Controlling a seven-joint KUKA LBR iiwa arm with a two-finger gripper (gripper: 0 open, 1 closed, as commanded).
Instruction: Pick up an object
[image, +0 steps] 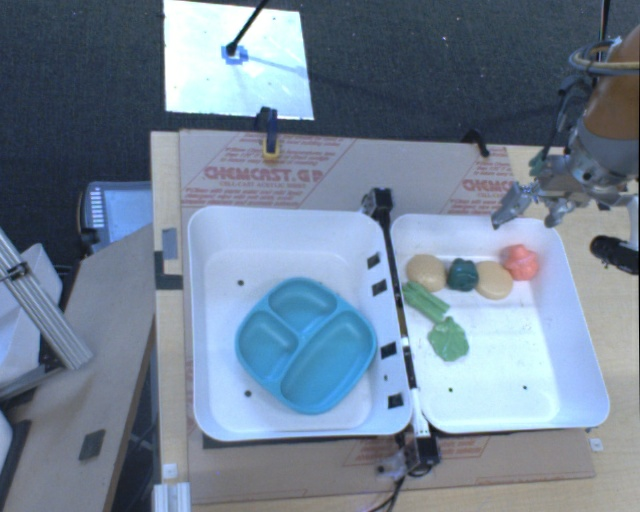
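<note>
The right bin (575, 350) holds several small items: a tan round piece (425, 270), a dark teal piece (462, 274), another tan piece (494, 281) and a pink-red piece (520, 261) in a row near its far wall. A green item (441, 325) lies below them. My gripper (530, 208) hangs above the bin's far right rim, up and slightly right of the pink-red piece. Its fingers are spread open with nothing between them.
The left bin (215, 260) carries a blue divided plate (305, 343). A black hinge strip (390, 300) runs between the two bins. Cardboard (330, 170) lies beneath them, with a yellow clamp (270, 140) at its far edge.
</note>
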